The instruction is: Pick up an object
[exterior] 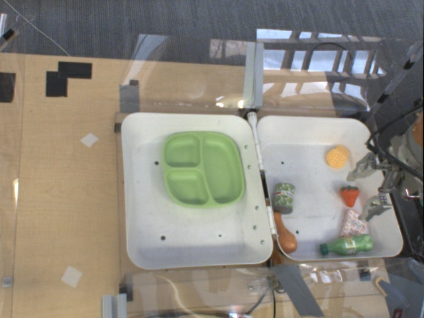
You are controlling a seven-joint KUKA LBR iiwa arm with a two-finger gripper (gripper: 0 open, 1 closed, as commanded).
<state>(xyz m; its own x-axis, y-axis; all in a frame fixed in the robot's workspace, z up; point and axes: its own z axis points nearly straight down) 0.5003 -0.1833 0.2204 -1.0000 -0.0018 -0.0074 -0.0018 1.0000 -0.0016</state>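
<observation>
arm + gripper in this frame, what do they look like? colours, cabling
The gripper at the right bin's edge has two slim, light grey metallic fingers on a grey body. Dark cables loop above it along the arm, which reads grey with a sliver of orange at the frame edge. No markings are legible.

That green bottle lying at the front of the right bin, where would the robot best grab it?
Probably across the middle of the body of the green bottle, coming straight down from above. It lies on its side, long axis running left to right, so the fingers would close across its narrow width. The pink packet touches its upper side and the bin wall is near, so room is tight.
</observation>
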